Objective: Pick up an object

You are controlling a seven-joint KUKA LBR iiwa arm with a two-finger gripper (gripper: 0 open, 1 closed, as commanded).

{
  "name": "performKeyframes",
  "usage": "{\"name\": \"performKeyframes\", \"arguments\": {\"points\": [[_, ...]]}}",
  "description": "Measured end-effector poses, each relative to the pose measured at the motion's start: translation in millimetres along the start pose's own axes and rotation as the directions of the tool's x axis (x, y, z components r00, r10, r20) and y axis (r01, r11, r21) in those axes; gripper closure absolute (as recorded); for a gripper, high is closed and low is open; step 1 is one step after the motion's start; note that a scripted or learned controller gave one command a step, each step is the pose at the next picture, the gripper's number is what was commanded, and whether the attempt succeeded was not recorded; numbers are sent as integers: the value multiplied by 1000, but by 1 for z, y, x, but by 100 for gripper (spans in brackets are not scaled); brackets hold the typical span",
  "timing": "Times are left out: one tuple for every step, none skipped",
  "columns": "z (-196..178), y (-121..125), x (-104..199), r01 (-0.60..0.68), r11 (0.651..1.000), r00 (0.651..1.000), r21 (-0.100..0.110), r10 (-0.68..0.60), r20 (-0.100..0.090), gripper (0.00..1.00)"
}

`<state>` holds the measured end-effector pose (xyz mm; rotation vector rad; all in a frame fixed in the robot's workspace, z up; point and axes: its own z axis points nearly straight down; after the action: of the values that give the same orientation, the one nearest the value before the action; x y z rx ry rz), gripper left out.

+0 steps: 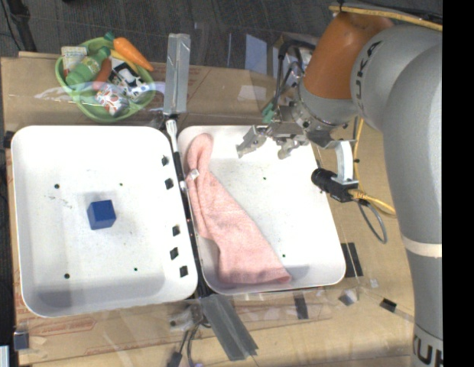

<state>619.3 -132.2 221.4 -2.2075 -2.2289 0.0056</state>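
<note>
I see my smooth grey arm [397, 113] reaching over the right white bin [317, 228], where a soft, rumpled pink towel [225, 220] lies along its left side. The metal gripper [266, 145] hangs spread, holding nothing. A small blue cube [102, 213] sits in the left bin [38, 182].

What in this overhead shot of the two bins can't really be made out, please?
- Gripper, camera view: fingers too small to judge.
- Pink towel: covers the right bin floor beneath it.
- Green bowl: its jumbled contents are too small to identify.
- Arm: cut off by the frame edge.
</note>
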Motion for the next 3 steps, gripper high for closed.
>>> {"name": "performKeyframes", "arguments": {"points": [[95, -44, -13, 27, 1000, 1000, 0, -27, 0, 0], [130, -69, -3, 90, 996, 996, -2, -90, 0, 0], [130, -62, 35, 104, 995, 995, -2, -104, 0, 0]]}}
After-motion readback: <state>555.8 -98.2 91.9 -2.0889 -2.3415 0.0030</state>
